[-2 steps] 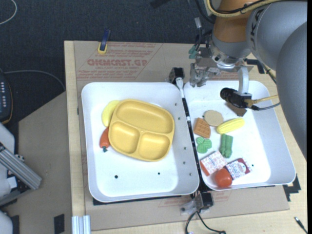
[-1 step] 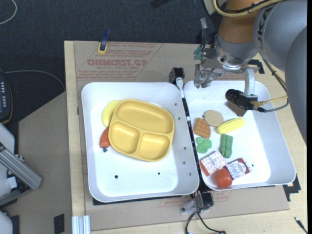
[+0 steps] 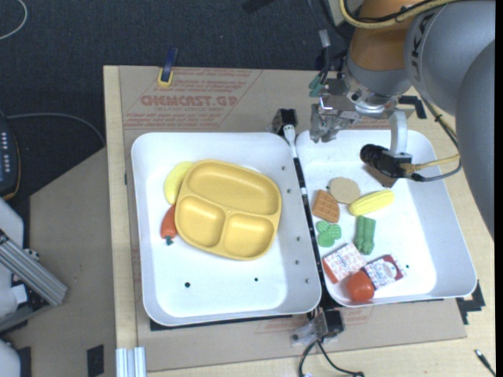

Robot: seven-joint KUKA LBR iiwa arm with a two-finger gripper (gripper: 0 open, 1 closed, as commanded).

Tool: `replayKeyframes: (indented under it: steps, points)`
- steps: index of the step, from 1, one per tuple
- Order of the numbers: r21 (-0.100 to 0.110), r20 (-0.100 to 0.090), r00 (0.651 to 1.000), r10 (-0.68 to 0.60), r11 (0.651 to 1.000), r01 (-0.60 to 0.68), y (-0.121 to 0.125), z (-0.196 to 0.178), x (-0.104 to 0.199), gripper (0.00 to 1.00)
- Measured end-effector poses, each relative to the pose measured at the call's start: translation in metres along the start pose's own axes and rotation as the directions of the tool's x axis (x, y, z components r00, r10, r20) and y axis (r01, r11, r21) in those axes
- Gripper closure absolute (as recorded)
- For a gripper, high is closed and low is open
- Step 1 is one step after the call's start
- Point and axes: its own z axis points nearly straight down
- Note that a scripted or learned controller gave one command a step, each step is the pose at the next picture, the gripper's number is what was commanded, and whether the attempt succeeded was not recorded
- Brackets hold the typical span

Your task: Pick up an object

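My gripper (image 3: 324,134) hangs over the far left corner of the right bin (image 3: 448,234), fingers pointing down, with nothing seen between them. Below it in that bin lie a tan round cookie (image 3: 343,188), a waffle-like brown cracker (image 3: 325,206), a yellow corn cob (image 3: 371,203), a green leafy piece (image 3: 328,232), a green block (image 3: 365,234), two red-and-white packets (image 3: 343,261) (image 3: 384,271) and a red tomato (image 3: 360,287). All these things lie nearer the camera than the gripper.
The left bin (image 3: 149,210) holds a yellow divided tray (image 3: 228,209), upside-down or tilted, with a yellow banana-like piece (image 3: 174,181) and a red-orange pepper (image 3: 168,223) at its left side. A black divider rail (image 3: 301,203) runs between the bins.
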Motion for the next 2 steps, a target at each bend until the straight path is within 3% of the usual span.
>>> replayKeyframes:
  steps: [1, 2]
  points:
    - [-0.005, 0.001, 1.000, 0.001, 1.000, -0.001, 0.008, -0.012, -0.006, 1.00]
    - [0.001, 0.000, 1.000, 0.000, 1.000, 0.000, 0.011, 0.008, -0.001, 1.00]
